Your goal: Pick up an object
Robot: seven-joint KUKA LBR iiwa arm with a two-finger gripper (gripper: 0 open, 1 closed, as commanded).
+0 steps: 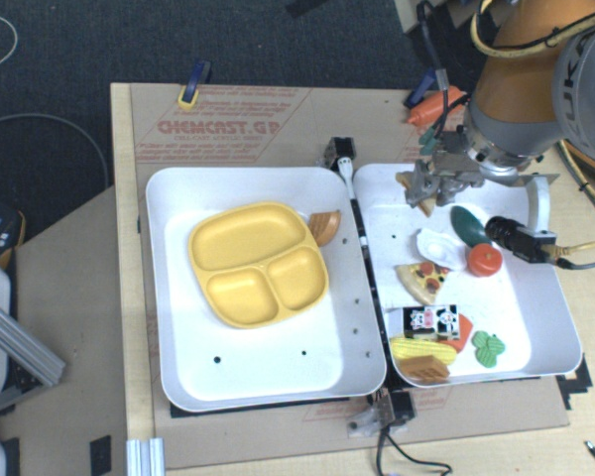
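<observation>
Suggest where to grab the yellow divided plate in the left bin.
Pinch the raised outer rim of the yellow plate, coming straight down at its lower-left side. It lies flat and looks too wide to span; there only bare left bin floor borders it. Avoid the upper-right corner, where a brown piece sits against it.

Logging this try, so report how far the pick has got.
Done: the claw is down at the far end of the right-hand shallow white bin. In hand: I cannot see anything gripped. Left: the grasp and lift itself; the dark green oval toy, round red toy tomato and white lump lie on the bin floor beside it.
</observation>
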